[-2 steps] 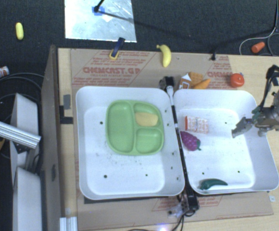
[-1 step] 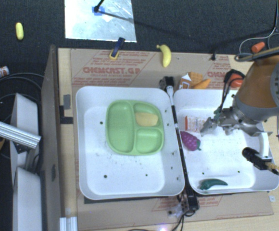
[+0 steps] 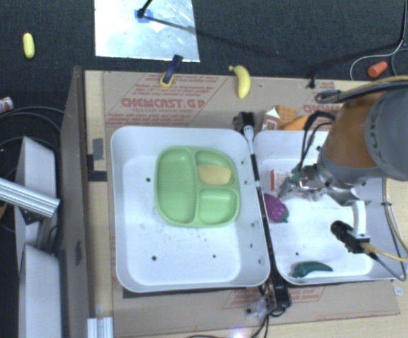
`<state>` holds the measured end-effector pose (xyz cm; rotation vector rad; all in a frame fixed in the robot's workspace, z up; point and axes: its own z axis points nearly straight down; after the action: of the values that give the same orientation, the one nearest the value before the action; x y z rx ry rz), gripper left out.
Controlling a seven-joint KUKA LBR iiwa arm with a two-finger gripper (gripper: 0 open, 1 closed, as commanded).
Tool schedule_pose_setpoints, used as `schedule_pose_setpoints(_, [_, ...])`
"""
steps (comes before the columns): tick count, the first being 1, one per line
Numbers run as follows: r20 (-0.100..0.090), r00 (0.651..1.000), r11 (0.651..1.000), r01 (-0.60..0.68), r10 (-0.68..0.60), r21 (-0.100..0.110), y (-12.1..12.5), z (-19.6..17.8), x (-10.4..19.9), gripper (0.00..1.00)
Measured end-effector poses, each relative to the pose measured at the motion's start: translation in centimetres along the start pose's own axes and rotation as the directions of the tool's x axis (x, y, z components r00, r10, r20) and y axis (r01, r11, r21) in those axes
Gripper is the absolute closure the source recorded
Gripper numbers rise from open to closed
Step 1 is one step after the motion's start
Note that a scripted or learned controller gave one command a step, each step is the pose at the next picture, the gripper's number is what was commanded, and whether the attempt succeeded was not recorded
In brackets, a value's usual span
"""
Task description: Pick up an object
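Observation:
A purple grape-like object (image 3: 275, 208) lies at the left side of the right bin (image 3: 309, 248). A dark green object (image 3: 310, 268) rests near that bin's front edge. In the left bin (image 3: 137, 252) sits a green divided plate (image 3: 195, 187) with a yellow piece (image 3: 214, 174) in its upper right compartment. My gripper (image 3: 293, 186) hangs low over the right bin's upper left part, just up and right of the purple object. The grey arm with its orange band (image 3: 348, 143) covers the wrist.
A yellow banana (image 3: 241, 80) lies on the cardboard behind the bins. An orange and white object (image 3: 281, 120) sits behind the right bin. Cables (image 3: 362, 245) run along the arm. A small yellow item (image 3: 28, 45) lies on the dark floor at far left.

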<state>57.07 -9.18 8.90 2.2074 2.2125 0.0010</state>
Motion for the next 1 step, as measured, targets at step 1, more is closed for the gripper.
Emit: schedule_pose_setpoints(1, [-0.007, 1.000, 1.000, 0.003, -0.003, 0.000, 7.59, -3.77, -3.64, 0.00])
